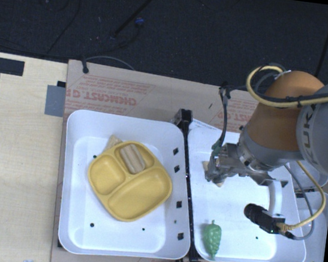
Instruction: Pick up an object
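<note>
Poised low over the upper left part of the right-hand shallow white bin [255,255]: grey two-finger gripper [217,171], wrist bent down from the orange-banded arm. Whether spread or closed, impossible to tell from this slanted view, the tips being blurred against the white floor. Nothing seen clamped there, so best judged as not yet holding anything.

Toward the camera from the gripper, near the bin's front left corner: small green bumpy fruit-shaped toy [212,238], lying alone on the floor, apart from the gripper and close to the bin wall. Probably the handiest thing to pick, sharing the bin with the gripper and having open floor on its right. Awkward all the same, so close to the wall, leaving little room on that side.

Left of the gripper, across the black dividing rail [183,178]: left-hand white bin [83,146] bearing a yellow plastic plate with three compartments [136,196], set at a tilt in the middle. Resting in the plate's far compartment, a tan ridged block [131,157], kept from sliding by the raised rims. Harder to reach, with those rims around it and the rail to cross.

Next move, as a guess: shift toward the camera, then down over the green toy.
</note>
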`<action>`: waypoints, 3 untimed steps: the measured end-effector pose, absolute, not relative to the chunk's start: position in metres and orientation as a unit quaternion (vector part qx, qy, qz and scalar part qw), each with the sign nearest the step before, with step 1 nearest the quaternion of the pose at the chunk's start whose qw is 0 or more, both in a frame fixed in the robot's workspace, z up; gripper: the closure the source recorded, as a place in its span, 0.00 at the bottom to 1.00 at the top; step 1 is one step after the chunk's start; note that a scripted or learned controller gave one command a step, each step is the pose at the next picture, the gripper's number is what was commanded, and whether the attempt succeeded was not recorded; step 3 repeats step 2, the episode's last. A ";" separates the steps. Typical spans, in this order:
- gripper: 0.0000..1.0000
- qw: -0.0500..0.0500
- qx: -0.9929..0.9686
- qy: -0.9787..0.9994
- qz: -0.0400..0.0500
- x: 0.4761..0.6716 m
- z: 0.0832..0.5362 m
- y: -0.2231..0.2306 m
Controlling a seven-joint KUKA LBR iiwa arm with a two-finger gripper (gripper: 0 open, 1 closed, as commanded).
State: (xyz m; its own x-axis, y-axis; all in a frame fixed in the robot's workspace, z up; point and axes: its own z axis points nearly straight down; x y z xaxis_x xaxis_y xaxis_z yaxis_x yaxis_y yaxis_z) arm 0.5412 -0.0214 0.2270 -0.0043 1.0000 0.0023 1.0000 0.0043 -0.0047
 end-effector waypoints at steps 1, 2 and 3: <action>1.00 0.002 -0.705 -0.709 0.000 0.532 0.236 0.034; 1.00 0.002 -0.705 -0.709 0.001 0.521 0.240 0.084; 1.00 0.002 -0.705 -0.709 0.001 0.521 0.240 0.084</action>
